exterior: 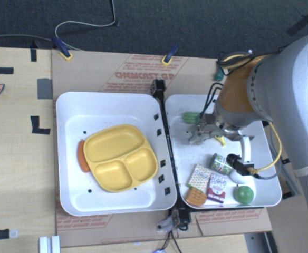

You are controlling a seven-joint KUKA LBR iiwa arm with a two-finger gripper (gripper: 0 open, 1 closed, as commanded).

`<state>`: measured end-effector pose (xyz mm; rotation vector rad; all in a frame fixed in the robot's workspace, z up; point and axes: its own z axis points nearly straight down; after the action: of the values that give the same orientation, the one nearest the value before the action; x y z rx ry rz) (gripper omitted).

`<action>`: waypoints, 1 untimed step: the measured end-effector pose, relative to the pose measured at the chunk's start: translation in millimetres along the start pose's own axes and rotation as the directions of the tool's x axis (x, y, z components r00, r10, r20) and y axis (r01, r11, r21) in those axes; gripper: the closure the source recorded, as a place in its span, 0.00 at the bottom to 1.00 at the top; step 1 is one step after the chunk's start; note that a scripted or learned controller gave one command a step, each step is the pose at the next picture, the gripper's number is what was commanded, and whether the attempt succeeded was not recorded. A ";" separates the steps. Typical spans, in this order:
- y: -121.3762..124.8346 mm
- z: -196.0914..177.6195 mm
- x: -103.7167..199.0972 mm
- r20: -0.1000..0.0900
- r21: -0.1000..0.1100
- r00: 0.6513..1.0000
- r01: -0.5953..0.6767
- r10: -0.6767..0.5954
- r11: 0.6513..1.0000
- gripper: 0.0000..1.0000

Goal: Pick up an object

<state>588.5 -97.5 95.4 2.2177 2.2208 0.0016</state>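
Note:
My gripper (199, 134) hangs low in the upper middle of the right bin (177, 157), below the orange wrist band. A green object (190, 118) lies just above and left of it, close to the fingers. Further down the bin lie a small green can (222, 164), a patterned packet (199, 177), a red and white packet (217, 188), a waffle-like piece (195, 196) and a green ball (243, 194). A bit of yellow (221, 140) peeks out beside the wrist.
The left bin (69, 194) holds a yellow divided plate (121, 157) with an orange object (83, 156) tucked under its left edge. The arm's grey body covers the right bin's upper right. Cables run along the bin's right side.

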 end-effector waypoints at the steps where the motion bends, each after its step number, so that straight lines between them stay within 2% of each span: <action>1: 0.0 0.1 0.0 0.000 0.000 1.000 0.000 0.000 1.000 0.00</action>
<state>588.4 -97.4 95.3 2.2179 2.2206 0.0017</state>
